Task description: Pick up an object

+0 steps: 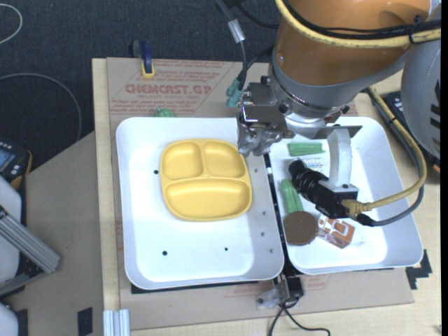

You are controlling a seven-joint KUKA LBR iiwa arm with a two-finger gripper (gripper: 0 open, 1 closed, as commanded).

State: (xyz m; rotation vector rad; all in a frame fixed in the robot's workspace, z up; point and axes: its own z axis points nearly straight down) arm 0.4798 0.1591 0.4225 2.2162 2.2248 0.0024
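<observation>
A yellow divided plate (205, 179) lies in the left bin (140, 243), toward its upper middle. The right bin (392, 243) holds a green stick (289, 197), a pale green flat piece (305, 148), a brown round disc (301, 227) and an orange-and-white item (338, 234). My gripper (253, 140) hangs low over the ridge between the two bins, just right of the plate's upper right corner and up-left of the green stick. I see nothing held in it.
The big orange-banded arm covers the upper right bin and its back rim. Both bins rest on a cardboard sheet (175, 86) with a blue-and-yellow clamp (146, 60) at its back edge. Cables run over the dark floor at left.
</observation>
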